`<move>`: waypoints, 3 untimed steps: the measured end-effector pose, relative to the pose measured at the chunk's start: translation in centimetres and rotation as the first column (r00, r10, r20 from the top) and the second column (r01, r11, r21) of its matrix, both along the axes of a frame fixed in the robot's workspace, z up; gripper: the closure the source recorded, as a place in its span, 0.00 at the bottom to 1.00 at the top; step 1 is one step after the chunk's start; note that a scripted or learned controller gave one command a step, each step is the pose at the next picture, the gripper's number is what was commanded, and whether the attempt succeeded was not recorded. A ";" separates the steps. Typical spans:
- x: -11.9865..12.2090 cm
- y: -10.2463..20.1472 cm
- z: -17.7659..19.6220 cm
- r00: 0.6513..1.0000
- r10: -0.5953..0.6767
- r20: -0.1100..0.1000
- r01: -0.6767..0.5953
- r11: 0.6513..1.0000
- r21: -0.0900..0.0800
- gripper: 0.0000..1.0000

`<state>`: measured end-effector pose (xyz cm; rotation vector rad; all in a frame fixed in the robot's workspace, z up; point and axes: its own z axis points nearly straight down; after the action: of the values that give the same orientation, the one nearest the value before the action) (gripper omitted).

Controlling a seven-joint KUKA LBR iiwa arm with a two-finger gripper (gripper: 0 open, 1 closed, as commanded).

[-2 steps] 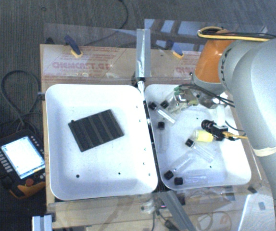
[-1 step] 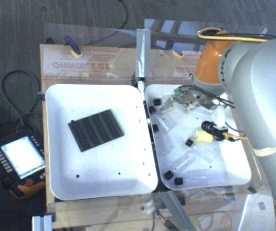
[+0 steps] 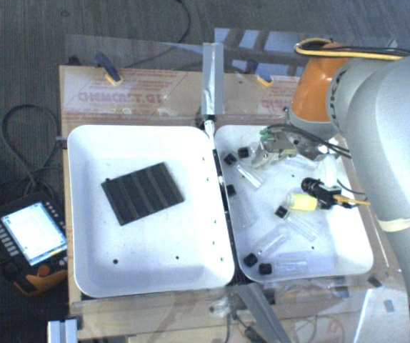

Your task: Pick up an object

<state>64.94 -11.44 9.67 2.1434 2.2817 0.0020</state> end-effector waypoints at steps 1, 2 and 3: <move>0.0 0.0 0.0 1.000 0.000 0.000 0.000 1.000 -0.001 0.00; 1.4 -5.5 -1.0 0.995 0.089 -0.033 -0.088 0.996 0.020 0.00; 1.4 -5.5 -1.0 0.995 0.089 -0.033 -0.089 0.996 0.020 0.00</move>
<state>66.35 -16.95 8.70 2.0637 2.4028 -0.0126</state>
